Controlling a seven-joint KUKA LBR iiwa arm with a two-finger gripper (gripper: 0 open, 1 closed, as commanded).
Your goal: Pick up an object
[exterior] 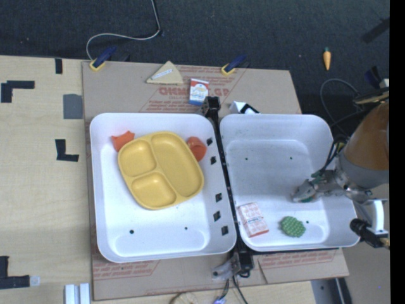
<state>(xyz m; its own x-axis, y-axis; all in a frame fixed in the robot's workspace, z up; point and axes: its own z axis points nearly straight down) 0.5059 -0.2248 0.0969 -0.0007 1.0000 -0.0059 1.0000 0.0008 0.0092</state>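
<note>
In the right bin (278,128) lie a small white and red packet (252,219) near the front left and a round green knobbly object (292,227) at the front. My gripper (306,192) reaches in from the right, low over the bin floor, a little above and to the right of the green object and apart from it. The left bin (101,189) holds a yellow divided plate (161,168), with an orange piece (122,139) at its upper left and a red-orange piece (197,147) at its right.
Behind the bins on the cardboard lie a tan wedge (167,73) and a small red, white and blue box (199,92). A black divider (218,170) runs between the bins. The arm's orange band (373,147) hangs over the right bin's right wall.
</note>
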